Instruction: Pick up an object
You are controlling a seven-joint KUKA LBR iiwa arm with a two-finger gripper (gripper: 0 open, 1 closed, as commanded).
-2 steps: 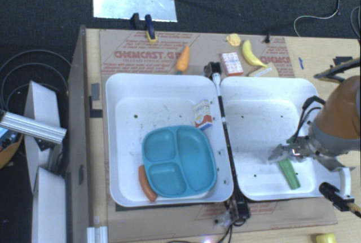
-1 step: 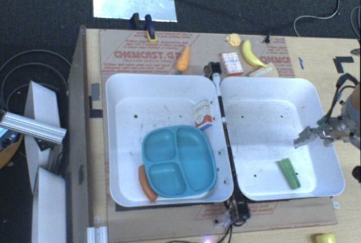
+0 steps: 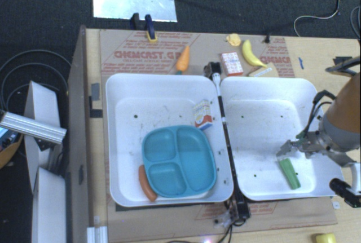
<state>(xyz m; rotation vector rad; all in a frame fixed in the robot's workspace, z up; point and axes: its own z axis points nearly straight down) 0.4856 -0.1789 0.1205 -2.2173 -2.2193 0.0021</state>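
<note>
In the right bin (image 3: 271,89), a smooth green stick (image 3: 290,173) beside the gripper (image 3: 289,148)

green stick (image 3: 290,173): flat in right bin, lower right of frame, tilted | blue divided plate (image 3: 179,160): flat, left bin, lower centre | orange sausage (image 3: 146,182): left bin, touching plate's lower-left edge | small white-red-blue packet (image 3: 203,114): left bin, just above plate's upper-right corner

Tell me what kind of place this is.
Likely a robot lab's grasping test bench, not a kitchen: two white bins side by side on a cardboard sheet, toy food such as a banana and carrot, and loose cables on dark carpet.
</note>
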